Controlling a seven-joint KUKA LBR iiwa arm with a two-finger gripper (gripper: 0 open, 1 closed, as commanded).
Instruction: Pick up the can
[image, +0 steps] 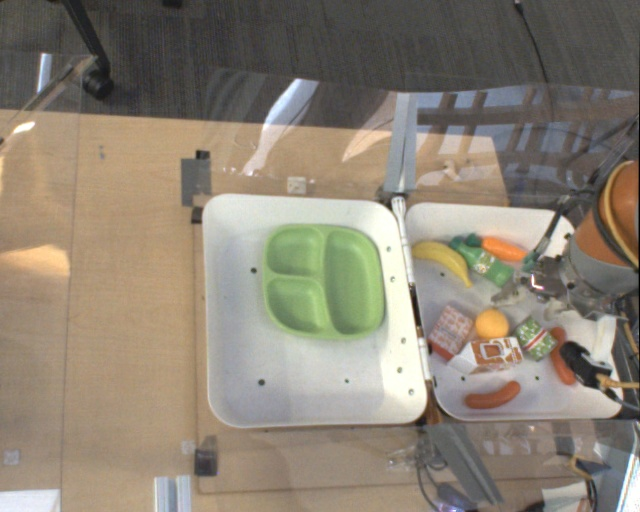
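Observation:
The can (540, 341), small and green with a pale label, lies on its side in the right bin (530, 408), right of the orange (491, 324). My gripper (527, 286) hangs low over this bin, a little above and left of the can and just below the carrot (503, 249). I see nothing held between its fingers. The grey wrist with its orange band (610, 230) comes in from the right edge.
The right bin also holds a banana (445, 260), a green bottle (481, 259), a patterned box (451, 330), a red and white carton (497, 352), a sausage (493, 396) and a small red item (563, 369). A green divided plate (325, 280) sits in the left bin (230, 390).

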